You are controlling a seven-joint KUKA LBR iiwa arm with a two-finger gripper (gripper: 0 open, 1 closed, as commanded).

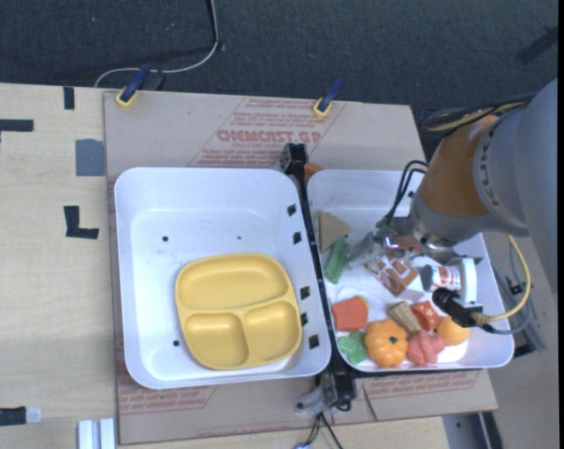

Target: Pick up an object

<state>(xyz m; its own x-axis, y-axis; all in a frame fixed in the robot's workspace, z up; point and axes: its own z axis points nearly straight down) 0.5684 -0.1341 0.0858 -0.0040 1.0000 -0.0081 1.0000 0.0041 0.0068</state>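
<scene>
The right bin (356,187) holds a pile of toy foods. Among them are a green cylinder (336,260), a tan wedge (333,224), an orange-red block (350,312), a small orange pumpkin (387,341), a pink piece (424,348) and a white and red can (451,277). My gripper (383,251) is low over the middle of this bin, right beside a brown and white packet (395,272) and just right of the green cylinder. The wrist and its cables hide the gripper's tips.
The left bin (151,204) holds a yellow divided plate (237,309). The black divider clips (300,241) run between the bins. The arm's grey and orange body (478,176) covers the right bin's right side. A green leafy piece (353,347) lies at the bin's front edge.
</scene>
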